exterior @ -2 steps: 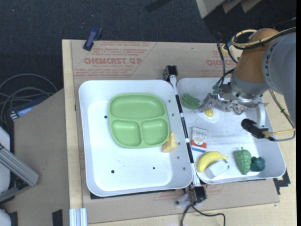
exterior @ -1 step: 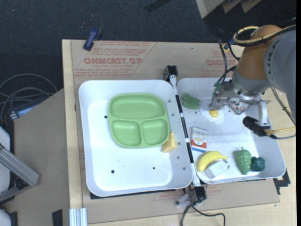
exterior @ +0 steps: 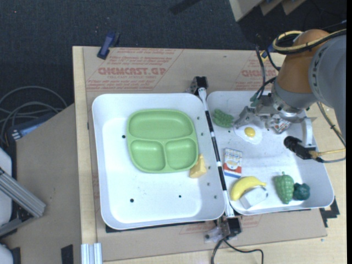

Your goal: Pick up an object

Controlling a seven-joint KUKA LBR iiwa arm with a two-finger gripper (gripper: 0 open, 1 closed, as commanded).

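Fried-egg toy (exterior: 250, 132), white with a yellow yolk, lies flat in the upper part of the right bin (exterior: 324, 176), directly beneath the tool (exterior: 263, 116), which hovers just above it at the end of the grey arm (exterior: 308, 73); whether the tool is spread or closed cannot be told from this view, and nothing is seen held in it. Judged as a thin, light, stiff plastic piece, probably smooth and apt to slip, the egg offers little height, so a pinch across its narrow width at the rim seems the likeliest hold. Its outline is a slightly elongated oval, with the long axis running roughly left to right in the view. Nearby lie a green leafy toy (exterior: 223, 117), a small carton (exterior: 232, 162), a banana (exterior: 246, 185) and a green vegetable toy (exterior: 284, 187). The left bin (exterior: 110, 191) holds a green divided plate (exterior: 163, 140).
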